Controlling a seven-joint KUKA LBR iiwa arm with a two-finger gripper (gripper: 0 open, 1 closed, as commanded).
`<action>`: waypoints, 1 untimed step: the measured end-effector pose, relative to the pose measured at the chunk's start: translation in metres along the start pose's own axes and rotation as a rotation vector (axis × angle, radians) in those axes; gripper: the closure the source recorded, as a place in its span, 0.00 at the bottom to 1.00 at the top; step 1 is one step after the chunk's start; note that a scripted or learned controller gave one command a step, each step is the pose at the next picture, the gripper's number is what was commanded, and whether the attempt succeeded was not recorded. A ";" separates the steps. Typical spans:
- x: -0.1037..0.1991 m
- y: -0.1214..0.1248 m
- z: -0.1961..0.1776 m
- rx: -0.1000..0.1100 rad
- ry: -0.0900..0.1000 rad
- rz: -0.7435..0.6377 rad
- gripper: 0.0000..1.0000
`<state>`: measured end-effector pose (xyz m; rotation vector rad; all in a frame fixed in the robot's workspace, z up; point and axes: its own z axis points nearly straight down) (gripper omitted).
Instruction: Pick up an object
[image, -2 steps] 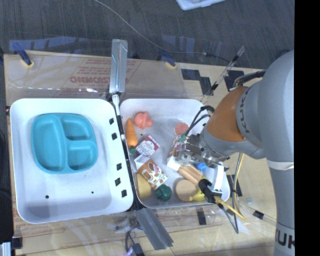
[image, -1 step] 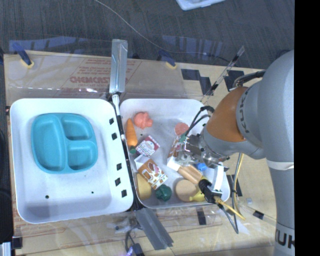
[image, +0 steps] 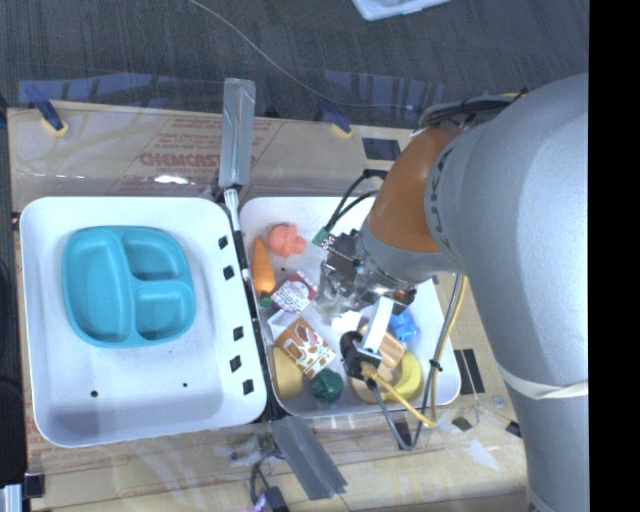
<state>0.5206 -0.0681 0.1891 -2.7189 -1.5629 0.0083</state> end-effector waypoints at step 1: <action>-0.036 0.020 -0.016 0.000 -0.002 -0.246 0.00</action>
